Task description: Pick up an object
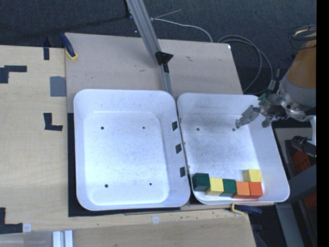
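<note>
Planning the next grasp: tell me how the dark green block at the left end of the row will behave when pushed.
The dark green block looks cubic and flat-faced, so it should slide, not roll. It sits near the right bin's front wall beside a yellow block, so a push probably jams or nudges neighbours.

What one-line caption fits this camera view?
Gripper poised over the right bin's far side, away from the coloured blocks clustered along its near edge; left bin alongside.

Speckled white plastic bins [128,99] on matt pale wooden bench [31,138]
</note>
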Available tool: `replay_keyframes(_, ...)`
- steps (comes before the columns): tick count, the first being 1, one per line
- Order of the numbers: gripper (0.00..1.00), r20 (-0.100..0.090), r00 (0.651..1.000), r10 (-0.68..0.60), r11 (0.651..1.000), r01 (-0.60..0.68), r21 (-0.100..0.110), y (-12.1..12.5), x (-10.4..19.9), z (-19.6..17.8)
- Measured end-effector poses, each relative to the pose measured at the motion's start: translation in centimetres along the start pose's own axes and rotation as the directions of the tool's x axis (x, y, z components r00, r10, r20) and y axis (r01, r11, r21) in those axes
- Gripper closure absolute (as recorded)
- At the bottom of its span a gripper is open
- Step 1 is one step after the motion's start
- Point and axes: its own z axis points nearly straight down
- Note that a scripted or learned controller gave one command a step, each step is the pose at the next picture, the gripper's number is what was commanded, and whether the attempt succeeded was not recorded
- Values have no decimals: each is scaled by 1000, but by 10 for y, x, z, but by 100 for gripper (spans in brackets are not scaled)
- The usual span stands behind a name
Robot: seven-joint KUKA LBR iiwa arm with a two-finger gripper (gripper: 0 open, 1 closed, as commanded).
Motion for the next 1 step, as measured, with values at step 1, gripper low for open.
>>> replay_keyframes(1, 0, -3, 1000, 6, 1000, -5, 11, -75, -9, 63)
